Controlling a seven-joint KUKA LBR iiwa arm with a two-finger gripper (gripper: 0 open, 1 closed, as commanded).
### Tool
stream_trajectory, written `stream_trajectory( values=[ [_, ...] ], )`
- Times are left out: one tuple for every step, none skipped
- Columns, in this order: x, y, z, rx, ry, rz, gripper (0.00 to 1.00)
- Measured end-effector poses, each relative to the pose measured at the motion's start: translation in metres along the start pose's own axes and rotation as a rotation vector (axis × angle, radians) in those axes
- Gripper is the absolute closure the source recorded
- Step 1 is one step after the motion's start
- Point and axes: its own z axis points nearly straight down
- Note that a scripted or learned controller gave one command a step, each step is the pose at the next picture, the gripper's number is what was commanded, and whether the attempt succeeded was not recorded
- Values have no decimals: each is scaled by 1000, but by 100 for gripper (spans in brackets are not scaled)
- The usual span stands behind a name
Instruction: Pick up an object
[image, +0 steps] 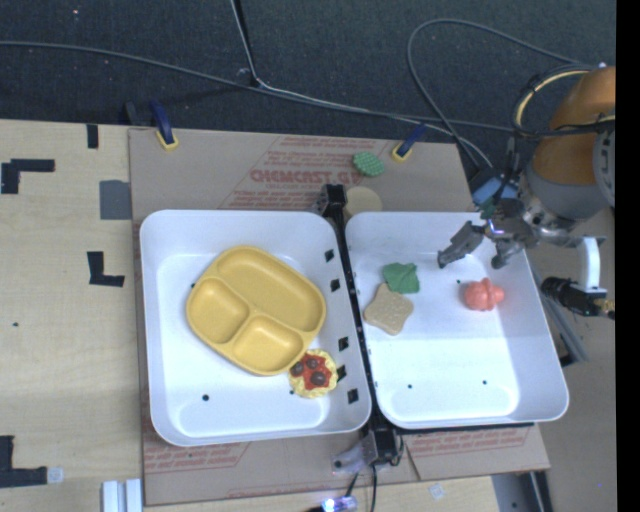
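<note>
2 shallow white bins are seen side by side on a cardboard sheet (290, 175) laid over the bench. The gripper (476, 248) is held over the upper right part of the right bin (520, 390), its 2 dark fingers spread wide apart with nothing between them. A red lumpy object (483, 294) lies in the right bin just below the right-hand finger, apart from it. A green leafy piece (401, 276) is found nearer the divider, and a tan toast-shaped piece (389, 312) lies just below it, the 2 touching or nearly so. In the left bin (165, 400), a yellow compartment tray (256, 308) is set at a tilt, and a small yellow and red item (314, 374) rests against its lower right corner. Outside the bins, a green waffle-textured item (368, 162) is seen on the cardboard above the right bin.
</note>
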Motion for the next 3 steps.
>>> stream_trajectory(
  values=[
    [1, 3, -9, -14, -3, -4, 0],
    [-1, -2, 54, -9, -3, -3, 0],
    [-5, 0, 99, -11, -3, -4, 0]
  ],
)
